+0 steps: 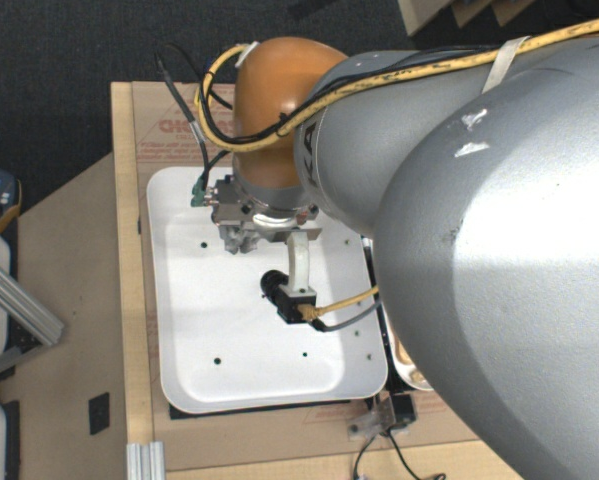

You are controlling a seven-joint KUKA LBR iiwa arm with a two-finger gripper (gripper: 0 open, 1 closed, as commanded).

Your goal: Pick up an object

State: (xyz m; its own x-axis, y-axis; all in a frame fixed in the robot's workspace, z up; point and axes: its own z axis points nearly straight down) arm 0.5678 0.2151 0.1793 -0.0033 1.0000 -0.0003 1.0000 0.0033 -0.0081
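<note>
Gripper (241,240) low over white bin (179,368); object not discernible.

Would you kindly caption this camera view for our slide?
KUKA arm reaching its gripper down over the left white bin.

The grey arm (479,238) came in from the right and took up most of that side of the view. Its wide last link ran towards the upper left and ended at the orange band (279,108), which sat above the wrist. Yellow and black cables ran along the link and looped around the band. Below the band, the gripper (241,240) pointed down, but its fingers were too dark and small to read.
</note>
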